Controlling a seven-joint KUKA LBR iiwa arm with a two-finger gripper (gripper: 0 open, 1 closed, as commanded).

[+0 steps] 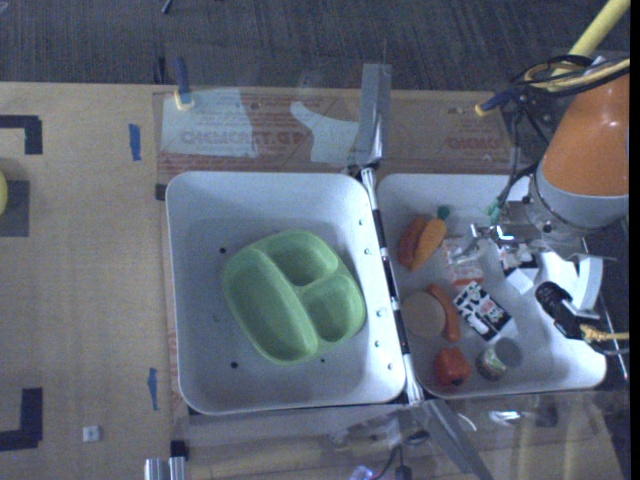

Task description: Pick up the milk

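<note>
The milk (481, 309) is a small carton with black and white cow patches and a bit of red on its face. It lies flat and tilted in the middle of the right bin (570, 368), touching nothing that grips it. Just left of it lie a sausage (446, 313) and a tan disc (423, 315). Below it sit a red tomato-like piece (451, 367) and a small grey-green can (494, 360). Above and to the left a carrot (430, 239) leans on a red-brown piece (411, 241).

The arm (592, 148) reaches in from the right, its orange band over the bin's upper right corner. The gripper (500, 236) hangs above the bin, up and right of the milk and apart from it, amid pale clutter; whether the jaws are spread or pressed together cannot be told.

The left bin (200, 368) holds a green divided plate (293, 295). Both bins rest on the bench (80, 298).
</note>
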